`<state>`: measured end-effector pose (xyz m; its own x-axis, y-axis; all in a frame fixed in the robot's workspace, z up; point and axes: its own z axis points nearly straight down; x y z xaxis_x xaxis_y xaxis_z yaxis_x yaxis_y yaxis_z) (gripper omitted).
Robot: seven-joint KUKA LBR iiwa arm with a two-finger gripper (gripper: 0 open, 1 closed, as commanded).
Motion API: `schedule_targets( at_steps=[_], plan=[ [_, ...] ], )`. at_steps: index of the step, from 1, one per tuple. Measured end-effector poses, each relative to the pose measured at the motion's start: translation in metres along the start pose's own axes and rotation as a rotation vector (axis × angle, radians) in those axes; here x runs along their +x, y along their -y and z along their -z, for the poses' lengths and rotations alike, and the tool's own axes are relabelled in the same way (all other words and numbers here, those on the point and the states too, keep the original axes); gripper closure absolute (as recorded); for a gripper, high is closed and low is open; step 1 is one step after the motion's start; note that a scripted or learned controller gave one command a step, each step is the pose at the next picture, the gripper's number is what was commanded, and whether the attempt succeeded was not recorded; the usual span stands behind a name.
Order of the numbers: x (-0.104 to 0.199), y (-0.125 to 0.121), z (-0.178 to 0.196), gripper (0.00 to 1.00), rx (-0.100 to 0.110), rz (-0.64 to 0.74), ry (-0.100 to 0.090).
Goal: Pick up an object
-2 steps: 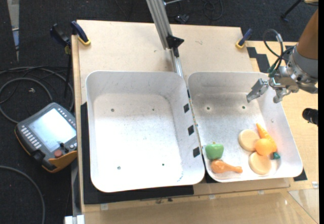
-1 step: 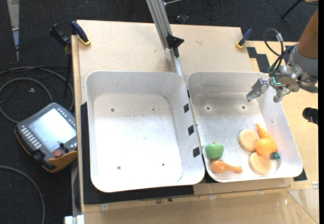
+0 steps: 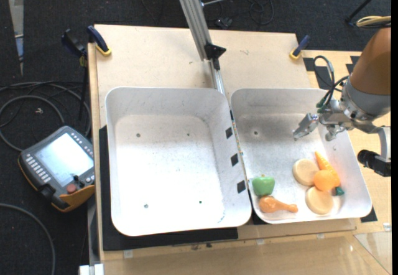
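We see the gripper (image 3: 316,127) hovering over the right bin (image 3: 267,112), its fingers spread apart and holding nothing. Below it, near the bin's front corner, lie a green apple (image 3: 263,185), an orange drumstick (image 3: 277,206), two pale discs and an orange fruit (image 3: 326,180).

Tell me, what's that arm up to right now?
Gripper open, holding nothing, above right bin. Toy food clustered at bin's near corner, untouched. Nothing in the way.
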<state>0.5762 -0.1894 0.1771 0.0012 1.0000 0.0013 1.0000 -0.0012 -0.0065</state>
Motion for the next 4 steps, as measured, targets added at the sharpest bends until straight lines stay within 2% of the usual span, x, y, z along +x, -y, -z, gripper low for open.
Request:
schedule_targets(
  at_steps=[1, 2, 3, 4],
  plan=[
    [0.003, 0.01, -0.059, 0.0, 0.0, 0.0, 0.0],
    [0.003, 0.009, -0.083, 0.0, -0.006, 0.001, 0.002],
    [0.003, 0.009, -0.072, 1.0, -0.009, 0.0, 0.002],
    [0.004, 0.009, -0.008, 1.0, -0.013, 0.004, 0.004]
  ],
)
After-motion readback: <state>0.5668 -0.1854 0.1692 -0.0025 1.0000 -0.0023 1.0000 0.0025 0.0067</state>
